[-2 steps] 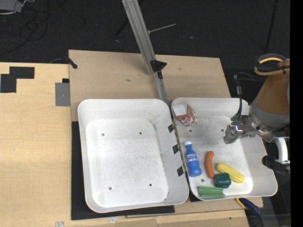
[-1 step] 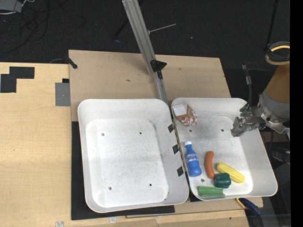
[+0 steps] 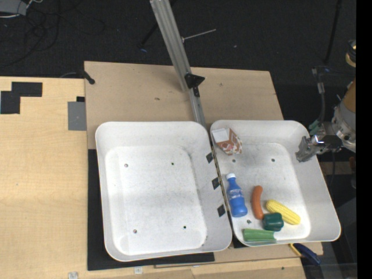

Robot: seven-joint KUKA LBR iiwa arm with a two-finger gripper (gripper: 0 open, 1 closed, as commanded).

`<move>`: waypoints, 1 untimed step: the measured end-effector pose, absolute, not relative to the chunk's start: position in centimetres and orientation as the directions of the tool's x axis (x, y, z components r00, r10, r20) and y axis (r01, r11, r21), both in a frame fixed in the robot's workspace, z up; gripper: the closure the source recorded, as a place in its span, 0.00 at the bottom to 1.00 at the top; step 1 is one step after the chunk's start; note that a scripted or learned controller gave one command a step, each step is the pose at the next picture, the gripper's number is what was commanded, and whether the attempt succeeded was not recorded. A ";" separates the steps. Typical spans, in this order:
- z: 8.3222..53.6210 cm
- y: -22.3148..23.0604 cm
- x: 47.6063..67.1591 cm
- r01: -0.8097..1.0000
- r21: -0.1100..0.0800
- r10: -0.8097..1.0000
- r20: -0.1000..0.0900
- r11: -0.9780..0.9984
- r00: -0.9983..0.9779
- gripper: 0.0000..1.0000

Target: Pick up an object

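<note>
The gripper (image 3: pixel 306 148) hangs at the right rim of the right bin (image 3: pixel 290 133), off to the side of the objects. It is small and partly blurred here, so I cannot tell how it is set or whether it has anything in it; nothing is seen hanging from it.

The things to choose from all lie in the right bin. A small carton (image 3: pixel 226 141) sits near the far left corner. A blue bottle (image 3: pixel 235 196) lies against the left wall, an orange carrot (image 3: pixel 257 200) just beside it, then a yellow corn cob (image 3: pixel 283 212), a dark green pepper (image 3: pixel 272 221) touching the corn, and a light green pod (image 3: pixel 257 235) at the near edge. The left bin (image 3: pixel 154 190) holds nothing.

This looks like the approach stage, with no object picked yet. The next move calls for travelling inward over one object and descending onto it. The carton stands apart from the rest and seems the easiest target; the near cluster is crowded.
</note>
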State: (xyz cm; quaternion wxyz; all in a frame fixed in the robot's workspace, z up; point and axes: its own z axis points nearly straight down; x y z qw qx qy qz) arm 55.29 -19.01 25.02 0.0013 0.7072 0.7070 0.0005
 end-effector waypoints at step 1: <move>25.3 -14.4 55.0 1.000 -0.003 1.000 0.003 0.004 -0.004 1.00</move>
